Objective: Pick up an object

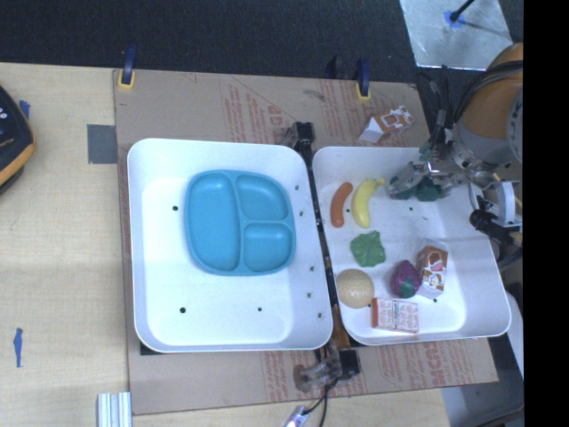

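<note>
Blue divided plate (239, 221) alone in left bin (156, 323); right bin (484, 323) holds sausage (340, 204), banana (364, 202), green toy (368, 248), ball (354, 287), purple piece (404, 278); nothing lifted, pick not done; banana long axis 12–6, slight curve; gripper (418, 181) at bin's 12–1 o'clock edge, jaws: cannot tell

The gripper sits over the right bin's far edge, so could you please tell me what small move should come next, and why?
Probably a short shift toward the banana. The gripper sits over the right bin by its far edge with nothing seen between its fingers, and the banana is the nearest item, beside the sausage.
</note>
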Action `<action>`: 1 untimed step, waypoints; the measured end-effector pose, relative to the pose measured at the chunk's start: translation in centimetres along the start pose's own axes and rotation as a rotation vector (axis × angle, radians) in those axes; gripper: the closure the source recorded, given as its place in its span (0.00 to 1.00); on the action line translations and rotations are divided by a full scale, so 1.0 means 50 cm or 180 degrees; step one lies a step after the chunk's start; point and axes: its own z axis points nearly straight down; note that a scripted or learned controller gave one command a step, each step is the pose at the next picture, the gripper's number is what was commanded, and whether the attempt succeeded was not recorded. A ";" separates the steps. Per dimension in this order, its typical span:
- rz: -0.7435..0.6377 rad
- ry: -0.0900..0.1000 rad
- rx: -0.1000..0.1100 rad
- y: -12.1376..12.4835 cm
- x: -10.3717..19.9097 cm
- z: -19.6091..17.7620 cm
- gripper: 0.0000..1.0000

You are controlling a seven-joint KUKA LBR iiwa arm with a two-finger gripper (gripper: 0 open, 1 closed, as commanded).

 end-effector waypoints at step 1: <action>0.0000 0.0000 0.0000 0.000 0.000 0.000 0.00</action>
